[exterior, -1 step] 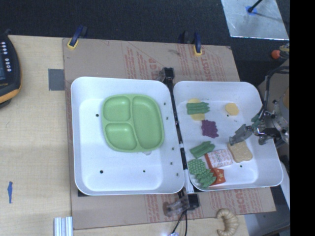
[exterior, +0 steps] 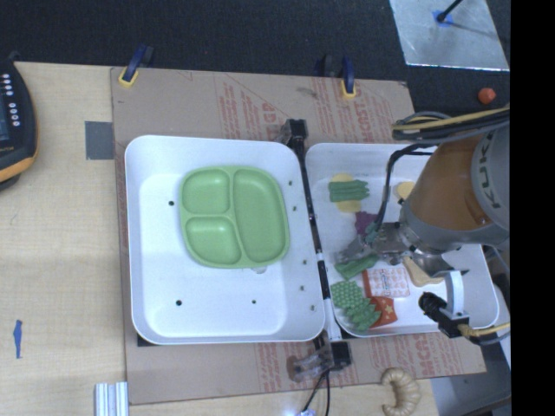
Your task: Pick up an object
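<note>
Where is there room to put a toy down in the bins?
The left bin has bare floor around the green plate, widest below it. The right bin is crowded: toys and the gripper.

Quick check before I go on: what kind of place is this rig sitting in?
Probably a robotics lab test bench, not a kitchen: two white bins rest on cardboard held by clamps, toy food fills the right bin, and a control pendant sits at the left.

Bench clutter around the bins

A black-and-orange pendant (exterior: 13,120) lies at far left; blue-yellow clamps (exterior: 134,64) and (exterior: 348,78) grip the cardboard sheet's (exterior: 217,107) far edge.
</note>
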Available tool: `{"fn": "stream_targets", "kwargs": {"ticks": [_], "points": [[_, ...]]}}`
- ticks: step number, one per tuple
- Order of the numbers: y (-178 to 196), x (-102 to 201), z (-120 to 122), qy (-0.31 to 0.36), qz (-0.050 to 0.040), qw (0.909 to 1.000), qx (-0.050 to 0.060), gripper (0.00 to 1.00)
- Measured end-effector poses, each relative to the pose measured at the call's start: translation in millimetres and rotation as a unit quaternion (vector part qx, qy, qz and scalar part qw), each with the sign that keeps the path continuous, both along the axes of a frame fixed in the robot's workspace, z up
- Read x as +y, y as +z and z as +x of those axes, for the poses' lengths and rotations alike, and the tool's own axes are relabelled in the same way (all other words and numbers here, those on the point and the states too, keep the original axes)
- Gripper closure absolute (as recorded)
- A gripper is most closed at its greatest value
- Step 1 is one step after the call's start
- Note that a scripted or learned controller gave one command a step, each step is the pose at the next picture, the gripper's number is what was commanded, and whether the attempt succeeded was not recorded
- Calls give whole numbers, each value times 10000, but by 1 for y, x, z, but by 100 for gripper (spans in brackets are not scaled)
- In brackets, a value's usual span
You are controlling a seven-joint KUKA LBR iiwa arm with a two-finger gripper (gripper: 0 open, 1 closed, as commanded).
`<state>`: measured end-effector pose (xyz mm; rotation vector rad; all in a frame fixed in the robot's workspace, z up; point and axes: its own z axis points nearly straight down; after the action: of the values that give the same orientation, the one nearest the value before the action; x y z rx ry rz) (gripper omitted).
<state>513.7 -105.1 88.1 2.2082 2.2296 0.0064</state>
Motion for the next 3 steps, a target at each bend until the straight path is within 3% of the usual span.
{"fn": "stream_targets", "kwargs": {"ticks": [1, 2, 3], "points": [[16, -3, -1, -9, -7, 10000, 8, 100], [16, -3, -1, -12, -7, 10000, 10, 0], [26, -4, -1, -1, -15, 10000, 13, 100]]}}
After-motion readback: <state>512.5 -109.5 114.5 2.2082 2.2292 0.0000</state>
